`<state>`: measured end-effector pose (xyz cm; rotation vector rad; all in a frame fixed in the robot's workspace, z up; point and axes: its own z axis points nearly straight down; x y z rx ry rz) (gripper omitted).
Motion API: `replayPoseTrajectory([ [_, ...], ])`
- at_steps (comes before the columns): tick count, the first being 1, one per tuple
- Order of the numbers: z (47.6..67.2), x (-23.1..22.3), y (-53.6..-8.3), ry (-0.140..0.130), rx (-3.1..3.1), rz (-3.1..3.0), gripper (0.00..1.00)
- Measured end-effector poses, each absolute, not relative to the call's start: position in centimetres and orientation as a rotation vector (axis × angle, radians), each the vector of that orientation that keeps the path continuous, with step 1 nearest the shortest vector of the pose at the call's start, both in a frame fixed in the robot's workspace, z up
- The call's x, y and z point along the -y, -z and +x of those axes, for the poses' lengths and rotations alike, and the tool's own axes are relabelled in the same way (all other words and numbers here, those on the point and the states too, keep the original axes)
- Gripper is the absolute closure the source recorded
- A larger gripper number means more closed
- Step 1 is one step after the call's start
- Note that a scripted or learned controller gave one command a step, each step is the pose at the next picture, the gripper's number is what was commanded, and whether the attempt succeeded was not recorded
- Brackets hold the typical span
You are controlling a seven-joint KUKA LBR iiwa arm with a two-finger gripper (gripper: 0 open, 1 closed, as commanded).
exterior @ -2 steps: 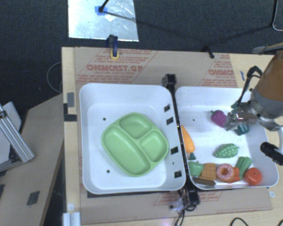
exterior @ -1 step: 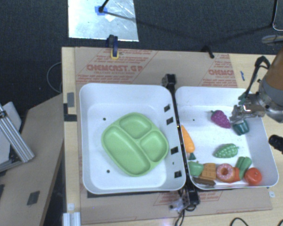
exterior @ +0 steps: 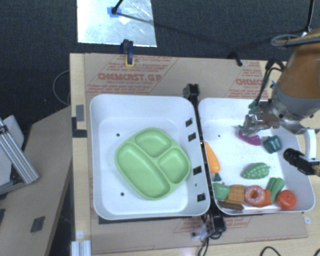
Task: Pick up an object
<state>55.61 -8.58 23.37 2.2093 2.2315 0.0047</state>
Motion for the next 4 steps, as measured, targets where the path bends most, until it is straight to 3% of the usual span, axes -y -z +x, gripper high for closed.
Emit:
replayPoseTrajectory([
  [3, 55.0, -6.2, -23.2, -0.003, -2.233, 2.212, 1.00],
  [4, 54.0, -5.6, -21.6, 0.000, -2.223, 2.220, 1.00],
])
